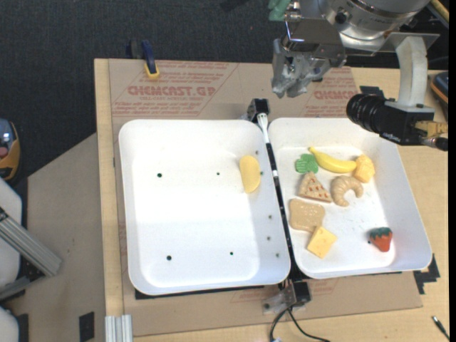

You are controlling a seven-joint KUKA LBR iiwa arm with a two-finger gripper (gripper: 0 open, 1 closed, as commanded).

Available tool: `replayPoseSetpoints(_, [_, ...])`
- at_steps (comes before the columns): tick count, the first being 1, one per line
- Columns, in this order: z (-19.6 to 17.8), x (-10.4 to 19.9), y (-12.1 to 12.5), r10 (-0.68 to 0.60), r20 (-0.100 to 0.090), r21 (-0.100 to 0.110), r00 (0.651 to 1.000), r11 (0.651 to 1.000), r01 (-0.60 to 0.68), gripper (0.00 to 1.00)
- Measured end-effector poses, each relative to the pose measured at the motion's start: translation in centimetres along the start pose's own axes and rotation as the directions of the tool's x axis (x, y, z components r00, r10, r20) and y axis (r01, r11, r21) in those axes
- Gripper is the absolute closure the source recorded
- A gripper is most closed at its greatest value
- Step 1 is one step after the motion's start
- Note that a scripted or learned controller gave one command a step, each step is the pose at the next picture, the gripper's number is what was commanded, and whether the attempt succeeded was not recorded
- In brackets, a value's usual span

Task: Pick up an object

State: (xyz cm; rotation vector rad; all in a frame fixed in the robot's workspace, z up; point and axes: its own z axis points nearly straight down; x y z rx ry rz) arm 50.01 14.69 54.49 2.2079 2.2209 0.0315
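Observation:
My gripper (293, 83) hangs high over the bench, above the far edge between the two bins, with nothing seen between its fingers. The left bin (142, 148) holds one pale yellow lemon-like piece (249, 173) near its right wall. In the right bin (406, 184) lie a banana (332, 162), a green leafy piece (307, 164), a pizza slice (313, 188), a croissant (346, 189), an orange-yellow piece (364, 168), a cracker (306, 214), a cheese wedge (321, 242) and a strawberry (382, 239).
A black camera-like mount (381, 117) juts over the right bin's far right corner. Brown cardboard (178, 87) lies under both bins. A blue and yellow clamp (149, 59) sits at the cardboard's far left edge. A black clip (258, 110) sits at the bins' far junction.

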Motion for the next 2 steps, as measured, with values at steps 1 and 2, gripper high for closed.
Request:
replayPoseSetpoints(1, [0.8,-9.3,-2.2,0.016,0.009,0.021,1.000,1.000,-0.016,1.00])
replayPoseSetpoints(2, [13.2,-2.6,-2.5,-0.001,0.010,0.036,1.000,0.999,0.000,1.00])
